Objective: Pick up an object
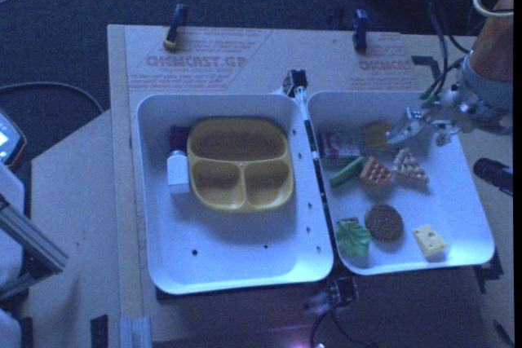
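Two shallow white plastic bins sit side by side on a pale board bench (122, 175). The left bin (155, 257) holds a yellow, rounded-rectangular plate (239, 163) moulded into three compartments, lying toward the bin's far edge; a small white bottle (178, 171) lies touching the plate's left rim, near the bin's left wall.

The right bin (469, 212) holds toy foods. Along its far edge lie a flat printed packet (338, 144) and a tan square piece (375, 133). Near the centre are a green pod (346, 172), an orange waffle-textured piece (376, 173) and a triangular grid-patterned wedge (410, 167). Toward the near edge lie a crinkled green leaf (353, 236), a dark round disc with a speckled face (383, 222) and a pale yellow cheese block (429, 241) in the near right corner.

The gripper (418, 126) hangs over the bin's far right area, just above the wedge; whether its claw is spread or clenched cannot be told, and nothing is seen between its tips.
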Available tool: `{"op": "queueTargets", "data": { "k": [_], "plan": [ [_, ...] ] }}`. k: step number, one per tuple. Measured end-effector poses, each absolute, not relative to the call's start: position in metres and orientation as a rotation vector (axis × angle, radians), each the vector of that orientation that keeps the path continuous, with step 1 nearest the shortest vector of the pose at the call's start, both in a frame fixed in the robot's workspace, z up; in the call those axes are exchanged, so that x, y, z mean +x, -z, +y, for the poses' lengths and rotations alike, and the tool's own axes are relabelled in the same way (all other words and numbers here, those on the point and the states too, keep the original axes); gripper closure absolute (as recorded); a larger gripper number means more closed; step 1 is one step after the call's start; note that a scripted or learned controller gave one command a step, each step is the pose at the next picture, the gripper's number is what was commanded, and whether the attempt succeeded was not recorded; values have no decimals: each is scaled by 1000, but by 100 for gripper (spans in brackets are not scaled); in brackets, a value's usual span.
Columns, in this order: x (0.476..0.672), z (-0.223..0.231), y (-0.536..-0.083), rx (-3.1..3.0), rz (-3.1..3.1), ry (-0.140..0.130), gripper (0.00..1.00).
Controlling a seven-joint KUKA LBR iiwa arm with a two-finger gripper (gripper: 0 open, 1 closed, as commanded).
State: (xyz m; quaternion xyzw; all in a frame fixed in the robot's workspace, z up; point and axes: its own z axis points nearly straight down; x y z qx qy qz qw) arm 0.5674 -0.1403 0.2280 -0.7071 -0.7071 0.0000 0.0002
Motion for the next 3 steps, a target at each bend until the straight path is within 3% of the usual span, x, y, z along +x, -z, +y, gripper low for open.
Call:
{"op": "queueTargets", "data": {
  "k": [2, 3],
  "plan": [
    [562, -143, -102, -2217, -2216, -5, 0],
    [562, -142, -83, -2218, -2218, -3, 0]
  ]
}}
